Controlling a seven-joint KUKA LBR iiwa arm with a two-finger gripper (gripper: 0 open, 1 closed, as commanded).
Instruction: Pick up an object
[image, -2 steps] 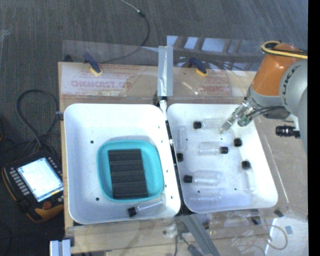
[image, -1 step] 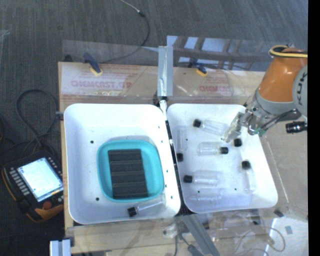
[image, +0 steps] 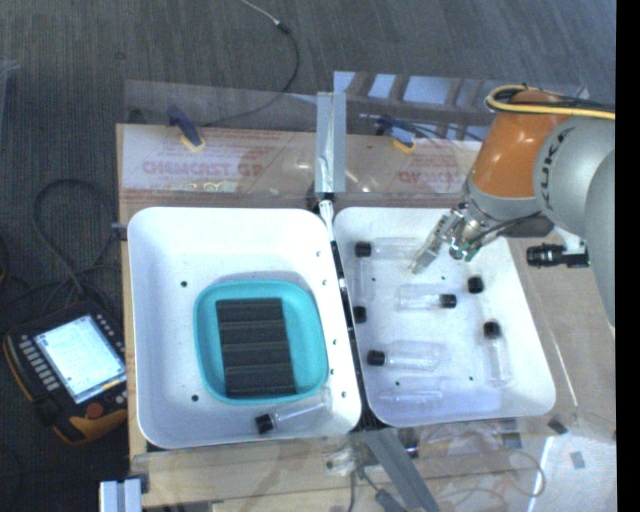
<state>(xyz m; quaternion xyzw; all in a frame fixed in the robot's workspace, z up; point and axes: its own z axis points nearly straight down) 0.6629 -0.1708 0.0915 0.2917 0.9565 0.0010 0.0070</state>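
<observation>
The hand (image: 428, 255) hung over the upper part of the right bin (image: 530, 385), its pale fingers slanting down and left; whether they were spread or closed could not be told, and nothing showed between them. Clear vials with black caps (image: 425, 298) lay scattered across that bin, the nearest just below the fingertips. The left bin (image: 160, 240) held a teal tray (image: 205, 330) and one more vial (image: 290, 415). Faded red lettering on the bench (image: 200, 165) was unreadable.

The arm (image: 575, 175) is grey and rounded, with a wide orange band (image: 510, 150) above the wrist. A yellow and black cable runs over this band. The gripper (image: 432, 250) at the end is of pale metal.
</observation>
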